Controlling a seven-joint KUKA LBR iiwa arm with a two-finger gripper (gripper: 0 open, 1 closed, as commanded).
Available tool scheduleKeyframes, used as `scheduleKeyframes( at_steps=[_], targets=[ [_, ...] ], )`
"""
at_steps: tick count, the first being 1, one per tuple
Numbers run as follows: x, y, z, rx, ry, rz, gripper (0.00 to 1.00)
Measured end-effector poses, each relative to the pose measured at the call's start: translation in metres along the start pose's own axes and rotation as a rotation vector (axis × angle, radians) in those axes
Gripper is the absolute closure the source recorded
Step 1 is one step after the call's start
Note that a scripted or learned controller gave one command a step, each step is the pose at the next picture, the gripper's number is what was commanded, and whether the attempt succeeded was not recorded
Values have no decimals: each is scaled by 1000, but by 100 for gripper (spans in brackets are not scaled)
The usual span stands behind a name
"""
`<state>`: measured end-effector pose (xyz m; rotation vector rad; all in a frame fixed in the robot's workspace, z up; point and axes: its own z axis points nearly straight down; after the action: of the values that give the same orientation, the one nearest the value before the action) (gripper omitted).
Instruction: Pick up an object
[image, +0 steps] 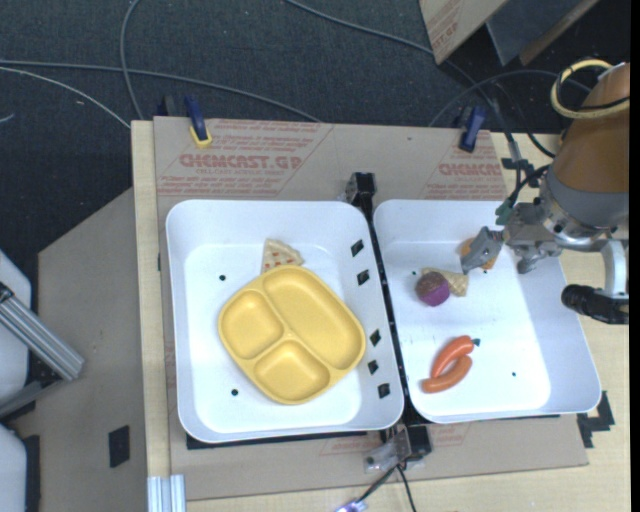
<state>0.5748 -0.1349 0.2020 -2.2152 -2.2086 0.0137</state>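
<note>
Two white bins sit side by side on the desk (250, 150), seen from above at a slant. The right bin (560, 340) carries a small purple, onion-like object (433, 290) with a pale, tan piece (458, 284) touching its right side, both near the bin's middle, toward the far edge. An orange-red, pepper-like object (449, 364) lies apart from them, closer to the near edge. The left bin (190, 300) holds a yellow divided plate (290, 335), with a tan wedge (281, 254) showing at the plate's far rim.

The arm (590, 150) enters over the right bin's far right corner. Its hand (481, 253) hangs just beyond and to the right of the purple object, and nothing shows between the fingers. Whether the fingers are spread or pressed together cannot be told at this angle.

Step in hand, by judgement: the approach, before any grasp. The nearest candidate is the purple object with its tan neighbour. The next move would call for shifting the hand toward the bin's middle until it stands over that object, then lowering it with the fingers astride. The touching tan piece may crowd one finger or be pushed aside.
</note>
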Motion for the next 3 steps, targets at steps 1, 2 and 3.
scheduleKeyframes(
  at_steps=[1, 2, 3],
  targets=[
    [0, 3, -8, -15, -2, -3, 0],
    [1, 7, 35, -10, -2, -3, 0],
    [-4, 10, 89, -28, -5, 0, 0]
  ],
)
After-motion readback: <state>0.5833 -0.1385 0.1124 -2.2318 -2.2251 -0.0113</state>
